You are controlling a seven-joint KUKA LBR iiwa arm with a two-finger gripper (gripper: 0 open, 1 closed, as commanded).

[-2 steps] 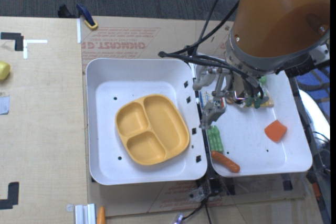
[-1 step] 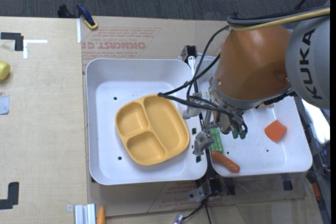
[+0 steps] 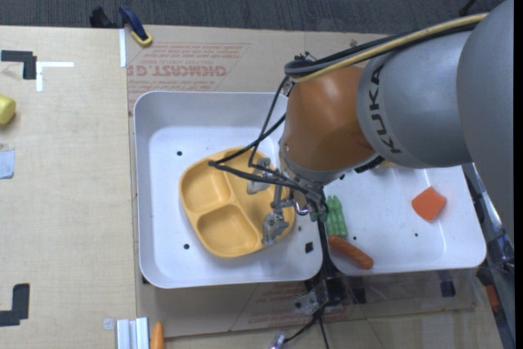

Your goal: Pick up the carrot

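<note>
I count 2 white bins, 1 carrot (image 3: 350, 252), 1 yellow divided tray (image 3: 214, 208), 1 orange block (image 3: 429, 204) and 1 arm w/ gripper (image 3: 276, 226). The carrot is a short orange-red root w/ green leafy top pointing up-frame, lying slantwise at lower centre, approx. on the inner edge of the right bin (image 3: 458, 253) just beside the divider between bins. Left bin (image 3: 155, 176) holds the yellow tray (2 compartments visible, the rest under the arm). Right bin holds the orange block at centre right, well apart from the carrot. The gripper hangs over the tray's lower right corner, just left of the carrot's greens; can't tell if its fingers are apart or together, too much clutter. A small yellow obj (image 3: 6, 110) sits at the far left edge on the bench (image 3: 65, 217).
</note>
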